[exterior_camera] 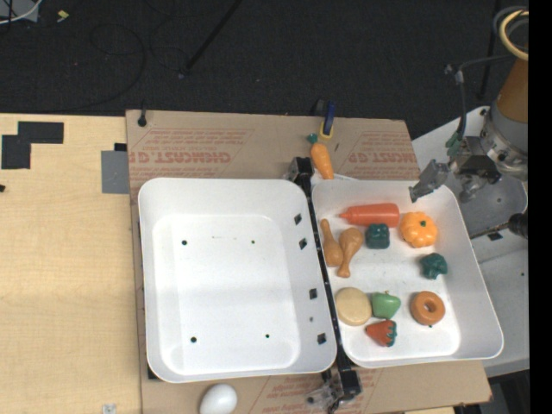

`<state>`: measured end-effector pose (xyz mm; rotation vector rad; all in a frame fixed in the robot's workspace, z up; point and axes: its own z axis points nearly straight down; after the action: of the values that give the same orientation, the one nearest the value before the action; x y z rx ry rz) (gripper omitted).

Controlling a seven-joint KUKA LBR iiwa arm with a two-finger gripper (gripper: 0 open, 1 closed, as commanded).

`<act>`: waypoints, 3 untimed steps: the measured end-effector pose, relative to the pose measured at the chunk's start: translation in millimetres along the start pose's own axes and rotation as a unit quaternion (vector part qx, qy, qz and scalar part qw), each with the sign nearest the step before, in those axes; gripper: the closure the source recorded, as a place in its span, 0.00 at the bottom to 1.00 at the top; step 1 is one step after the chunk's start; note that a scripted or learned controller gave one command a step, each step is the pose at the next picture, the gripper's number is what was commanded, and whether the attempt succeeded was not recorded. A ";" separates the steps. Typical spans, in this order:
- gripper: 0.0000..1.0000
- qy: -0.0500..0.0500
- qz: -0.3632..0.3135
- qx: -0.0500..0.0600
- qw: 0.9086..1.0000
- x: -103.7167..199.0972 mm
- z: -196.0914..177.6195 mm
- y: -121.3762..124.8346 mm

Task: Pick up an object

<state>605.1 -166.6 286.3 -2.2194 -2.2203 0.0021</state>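
I see the gripper (450, 172) at the 2 o'clock corner of the right bin (479, 304), poised over the rim — whether its tips are spread or pressed together I cannot tell. Nothing is visibly between them. In that bin: red sausage (371, 214) toward 12, orange pumpkin (418, 229) just at its 4 o'clock, drumsticks (341, 247) at 9, donut (427, 308) at 4. Small carrot (322, 159) lies outside, at 11. White egg (218, 398) sits beyond the left bin (155, 274), at 6.

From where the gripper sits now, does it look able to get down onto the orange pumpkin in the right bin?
Probably yes. The gripper hangs over the right bin's far right corner, and the pumpkin lies just below it, top uncovered, apart from the green pepper and red carrot.
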 end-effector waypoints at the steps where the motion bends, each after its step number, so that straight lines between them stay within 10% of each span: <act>1: 0.00 0.000 0.000 0.001 1.000 12.6 205.7 1.6; 3: 0.00 -0.011 0.001 -0.006 1.000 64.5 194.2 40.6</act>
<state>645.2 -102.0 92.0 -2.2384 -2.2341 0.0135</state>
